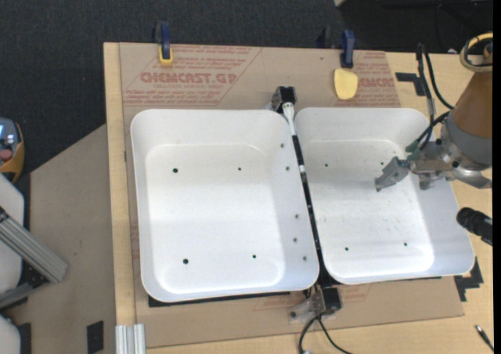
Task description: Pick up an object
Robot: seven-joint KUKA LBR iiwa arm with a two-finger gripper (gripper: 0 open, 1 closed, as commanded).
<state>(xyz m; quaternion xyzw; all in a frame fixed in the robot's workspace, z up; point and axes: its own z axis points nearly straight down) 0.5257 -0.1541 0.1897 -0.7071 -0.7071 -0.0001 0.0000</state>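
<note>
Dark carpet (117,0) surrounds cardboard-topped bench (117,188), white bins (211,204).

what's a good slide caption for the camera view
Pincer over the right bin, beside the left bin on a clamped board.

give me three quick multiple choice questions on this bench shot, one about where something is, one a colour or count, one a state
1. Over which bin is the pincer?
A. the left bin
B. the right bin
C. neither, it is off the bench

2. How many blue clamps stand at the far edge of the board?
A. one
B. two
C. four

3. How do the two bins sit?
A. stacked
B. far apart
C. side by side, rims meeting

Answers:
1. B: the pincer hangs inside the outline of the right bin.
2. B: one clamp above the left bin, another clamp above the right one.
3. C: their inner rims run together down the middle.
</note>
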